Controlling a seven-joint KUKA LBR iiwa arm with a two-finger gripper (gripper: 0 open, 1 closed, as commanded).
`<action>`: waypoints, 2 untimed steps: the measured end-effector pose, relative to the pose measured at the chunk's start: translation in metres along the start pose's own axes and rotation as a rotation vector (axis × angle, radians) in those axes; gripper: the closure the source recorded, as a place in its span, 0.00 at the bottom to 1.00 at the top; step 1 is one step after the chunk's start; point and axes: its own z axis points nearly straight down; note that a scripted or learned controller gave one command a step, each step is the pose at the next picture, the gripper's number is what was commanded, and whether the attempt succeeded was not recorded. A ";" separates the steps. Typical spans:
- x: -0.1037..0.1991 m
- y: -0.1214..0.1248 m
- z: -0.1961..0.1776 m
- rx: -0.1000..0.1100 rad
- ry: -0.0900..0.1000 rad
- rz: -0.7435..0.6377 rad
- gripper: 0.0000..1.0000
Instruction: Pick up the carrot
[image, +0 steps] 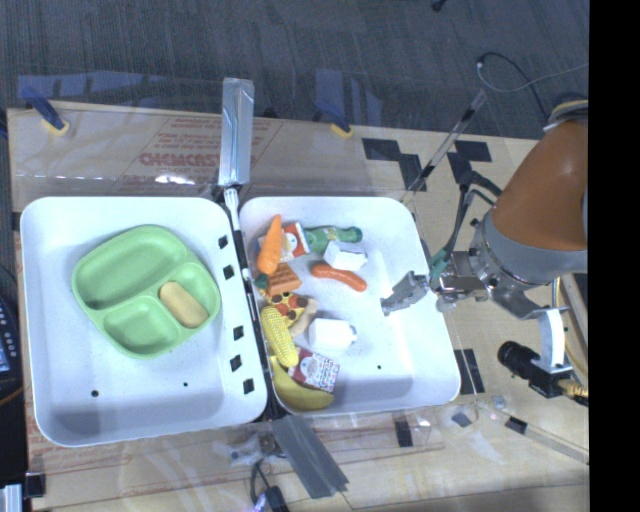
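Note:
The carrot (270, 246) is orange and lies along the left wall of the right bin (425, 350), near its far end, pointing away from me. It rests among other toy foods, with a red-and-white packet (294, 240) right beside it. My gripper (404, 293) hangs over the right side of the same bin, well to the right of the carrot and a little nearer to me. Nothing shows in its grasp. The grey arm with the orange band (545, 195) reaches in from the right.
Around the carrot lie a red sausage (338, 276), a green item (331, 237), a pizza slice (284, 281), a corn cob (278, 336), a white block (331, 333) and a banana (301, 396). The left bin (60, 390) holds a green divided plate (120, 270) with a tan piece (184, 303).

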 end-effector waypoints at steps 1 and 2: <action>0.067 0.011 -0.089 -0.005 0.000 0.281 0.00; 0.114 0.001 -0.065 -0.001 0.000 0.200 0.00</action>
